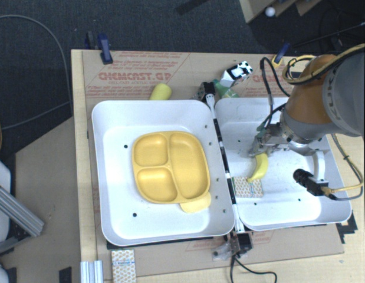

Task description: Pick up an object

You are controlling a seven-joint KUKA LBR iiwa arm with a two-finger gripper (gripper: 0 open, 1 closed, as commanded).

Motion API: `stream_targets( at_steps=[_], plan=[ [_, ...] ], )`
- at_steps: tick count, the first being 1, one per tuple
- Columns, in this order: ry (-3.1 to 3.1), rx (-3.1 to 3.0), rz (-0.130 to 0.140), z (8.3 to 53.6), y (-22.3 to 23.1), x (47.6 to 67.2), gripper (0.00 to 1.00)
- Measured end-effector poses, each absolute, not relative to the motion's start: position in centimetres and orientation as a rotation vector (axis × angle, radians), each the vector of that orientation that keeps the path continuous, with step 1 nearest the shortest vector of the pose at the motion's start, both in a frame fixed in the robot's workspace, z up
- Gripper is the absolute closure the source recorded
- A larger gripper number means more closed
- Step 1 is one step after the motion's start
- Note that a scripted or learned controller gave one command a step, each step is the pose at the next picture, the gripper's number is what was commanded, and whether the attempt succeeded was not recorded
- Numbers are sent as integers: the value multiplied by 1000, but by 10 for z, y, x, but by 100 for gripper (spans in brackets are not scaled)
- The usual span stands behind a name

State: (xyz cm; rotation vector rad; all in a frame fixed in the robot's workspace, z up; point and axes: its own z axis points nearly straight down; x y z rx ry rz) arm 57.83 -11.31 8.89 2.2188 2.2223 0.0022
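So on my feed the two bins sit side by side on the worktop [82, 158]. The left bin [111, 158] has a divided plate [169, 167] lying in its middle. In the right bin [276, 208] there's a banana [260, 167] near the left wall, with a small packet [248, 188] just in front of it. The gripper [266, 145] hangs right over the banana's far end.

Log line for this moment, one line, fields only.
hand: over right bin | banana: just below it, in right bin | yellow tray: left bin
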Motion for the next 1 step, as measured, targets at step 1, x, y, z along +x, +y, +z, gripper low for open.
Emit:
stream_targets(
  at_steps=[1],
  plan=[
    [2223, 2219, 3, 185, -34, 597, 100]
  ],
)
